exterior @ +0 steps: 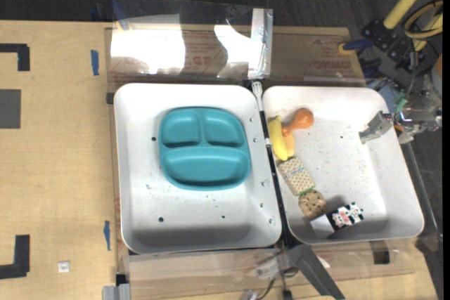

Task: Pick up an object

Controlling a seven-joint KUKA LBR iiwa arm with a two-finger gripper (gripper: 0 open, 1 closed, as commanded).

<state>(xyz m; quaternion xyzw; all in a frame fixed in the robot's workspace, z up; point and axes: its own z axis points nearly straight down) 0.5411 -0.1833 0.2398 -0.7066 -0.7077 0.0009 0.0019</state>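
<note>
Along the right bin's (394,172) left wall lie 5 objects: an orange piece (301,119), a yellow banana (280,140), a patterned packet (297,175), perhaps a cookie (311,204), and a black-and-white block (345,216) nearest the front.

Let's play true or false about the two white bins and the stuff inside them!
1. The teal plate lies in the left bin. True.
2. The banana is in the left bin. False: it lies in the right bin, by its left wall.
3. The tool holds the banana. False: it sits apart, near the right bin's right edge.
4. The black-and-white toy is near the right bin's front. True.
</note>
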